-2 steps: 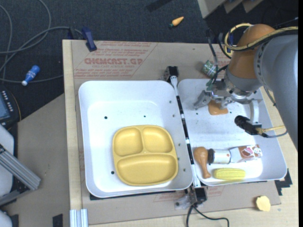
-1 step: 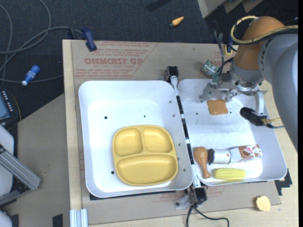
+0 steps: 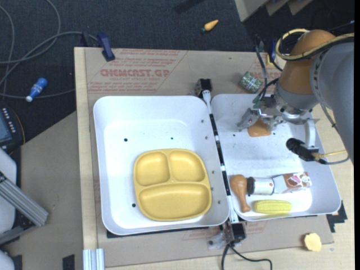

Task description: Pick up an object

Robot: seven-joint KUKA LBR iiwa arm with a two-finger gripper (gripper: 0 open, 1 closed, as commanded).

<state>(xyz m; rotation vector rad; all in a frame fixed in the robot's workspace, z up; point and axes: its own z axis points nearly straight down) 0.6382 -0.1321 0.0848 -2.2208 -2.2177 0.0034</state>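
The right bin (image 3: 315,167) holds a small orange-brown lump (image 3: 260,131) near its far side. Along its near edge lie a toy drumstick (image 3: 240,190), a white bottle with a printed label (image 3: 279,183) and a yellow corn cob (image 3: 273,207). My gripper (image 3: 257,119) hangs low over the bin's far side. It sits right above the orange-brown lump, close to it or touching it. From this angle I cannot make out whether the lump is held.
The left bin (image 3: 112,122) holds a yellow divided plate (image 3: 171,184). On the bench outside the bins lie a small green packet (image 3: 251,82) and a yellow scrap (image 3: 312,241). A black fitting on the arm (image 3: 301,148) hangs over the right bin.
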